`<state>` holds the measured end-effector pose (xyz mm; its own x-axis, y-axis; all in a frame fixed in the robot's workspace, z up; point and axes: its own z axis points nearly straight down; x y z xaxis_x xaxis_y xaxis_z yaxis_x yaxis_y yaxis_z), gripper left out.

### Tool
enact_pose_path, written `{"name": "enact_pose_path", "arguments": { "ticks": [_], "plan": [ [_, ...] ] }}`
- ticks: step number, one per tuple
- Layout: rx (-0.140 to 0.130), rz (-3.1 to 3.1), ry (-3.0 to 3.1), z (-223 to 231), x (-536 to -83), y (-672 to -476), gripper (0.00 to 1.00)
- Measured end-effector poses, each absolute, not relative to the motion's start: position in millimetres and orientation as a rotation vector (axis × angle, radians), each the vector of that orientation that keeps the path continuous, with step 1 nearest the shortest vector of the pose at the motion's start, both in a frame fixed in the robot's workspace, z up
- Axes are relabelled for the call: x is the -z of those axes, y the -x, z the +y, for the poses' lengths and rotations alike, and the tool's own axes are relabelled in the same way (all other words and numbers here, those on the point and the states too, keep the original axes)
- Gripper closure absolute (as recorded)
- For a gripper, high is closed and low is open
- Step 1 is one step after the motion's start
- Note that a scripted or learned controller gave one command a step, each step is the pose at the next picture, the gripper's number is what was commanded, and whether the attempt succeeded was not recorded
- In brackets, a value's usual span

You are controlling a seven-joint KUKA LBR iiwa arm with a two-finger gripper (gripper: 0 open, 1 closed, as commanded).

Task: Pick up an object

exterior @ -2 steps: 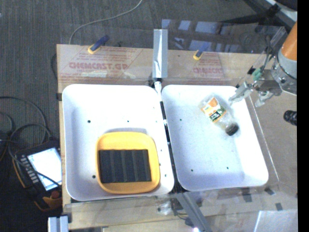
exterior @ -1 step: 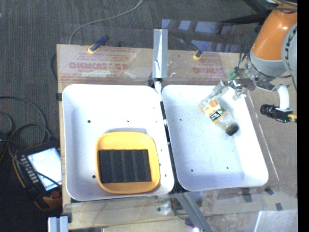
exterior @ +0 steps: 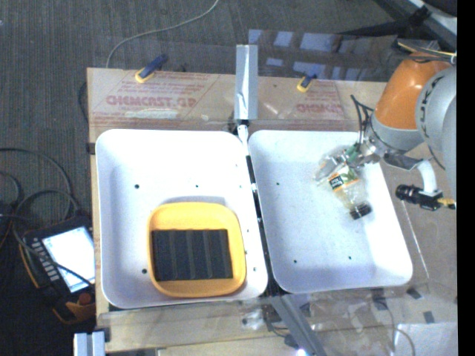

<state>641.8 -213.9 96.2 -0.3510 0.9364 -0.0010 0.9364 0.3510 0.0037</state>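
Inspector: Fingers?
Clerk: The gripper point(exterior: 349, 175) hangs over the right bin point(exterior: 319, 262), upper right of frame; spread cannot be told. The yellow object point(exterior: 197, 250) lies in the left bin point(exterior: 119, 162), lower left.

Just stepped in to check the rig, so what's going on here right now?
The grey arm with the orange band reaches in from the right over the right white bin, its gripper low near the bin's upper right part. A small dark object lies on the bin floor just below it. In the left white bin sits a yellow square-ish tray with a dark ribbed insert, untouched. Nothing is visibly held between the fingers.
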Motion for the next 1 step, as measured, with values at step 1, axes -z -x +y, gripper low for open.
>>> {"name": "enact_pose_path", "arguments": {
  "ticks": [1],
  "plan": [
    [-0.007, 2.580, -1.787, -212.2, -105.3, -642.3, 1.00]
  ]
}}
